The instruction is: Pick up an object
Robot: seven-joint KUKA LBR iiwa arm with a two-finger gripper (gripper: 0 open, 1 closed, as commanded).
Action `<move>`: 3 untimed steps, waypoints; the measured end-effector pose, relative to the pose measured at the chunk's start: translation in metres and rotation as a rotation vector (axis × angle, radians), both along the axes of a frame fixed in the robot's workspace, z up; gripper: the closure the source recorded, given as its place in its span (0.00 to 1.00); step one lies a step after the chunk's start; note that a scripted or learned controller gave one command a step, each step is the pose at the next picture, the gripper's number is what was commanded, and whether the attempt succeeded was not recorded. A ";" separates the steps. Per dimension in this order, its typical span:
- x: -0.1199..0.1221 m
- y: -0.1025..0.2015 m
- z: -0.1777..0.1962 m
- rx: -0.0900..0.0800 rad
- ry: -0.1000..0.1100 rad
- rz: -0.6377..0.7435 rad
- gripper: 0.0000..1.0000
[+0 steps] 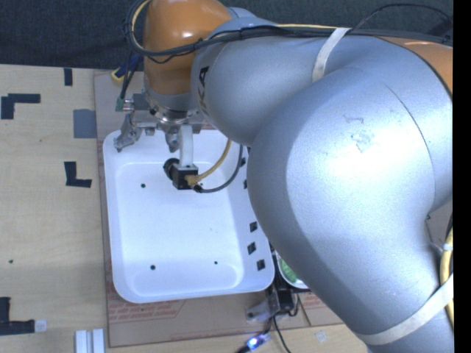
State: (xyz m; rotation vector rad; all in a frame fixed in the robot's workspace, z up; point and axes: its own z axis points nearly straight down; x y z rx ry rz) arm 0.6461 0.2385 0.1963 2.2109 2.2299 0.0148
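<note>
Grey robot arm [346,160] holds its hand [158,132] over the far corner of the left white bin [184,226], its grip impossible to tell, while a green object [287,274] peeks out well apart, so closing here would likely grab nothing.

Only one mark: black lettering [202,78] on the grey arm [353,168], beside the orange band - seen edge-on, partly cut off, can't be read w/ certainty.
</note>
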 end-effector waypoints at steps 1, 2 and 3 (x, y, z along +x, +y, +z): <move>0.024 -0.029 0.167 -0.002 -0.008 -0.007 0.00; 0.020 -0.005 0.049 -0.009 0.019 -0.005 0.00; 0.019 -0.006 -0.056 -0.011 0.018 -0.007 0.00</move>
